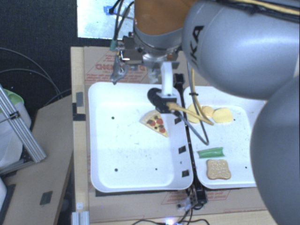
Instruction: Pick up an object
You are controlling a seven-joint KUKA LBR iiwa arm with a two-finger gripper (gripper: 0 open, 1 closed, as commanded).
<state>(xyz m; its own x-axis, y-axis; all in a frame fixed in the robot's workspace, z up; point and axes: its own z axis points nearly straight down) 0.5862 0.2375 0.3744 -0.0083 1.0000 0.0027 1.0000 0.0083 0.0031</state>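
Observation:
A pizza slice [156, 122] lies in the left bin [122, 153], near its right wall. The right bin [236, 139] holds a yellow curved piece [205, 111], a yellow round piece [223, 115], a green pod [210, 152] and a tan cracker-like square [218, 169]. My gripper [116, 73] hangs under the wrist, above the back rim of the left bin. It is well apart from the pizza slice, and nothing shows between its fingers. The bulky grey arm hides the right bin's back and right side.
A divider with black clips [186, 149] runs between the two bins. Cables [37, 78] trail over the dark floor at left, next to a metal frame [18, 130]. A cardboard sheet [101, 64] lies under the bins.

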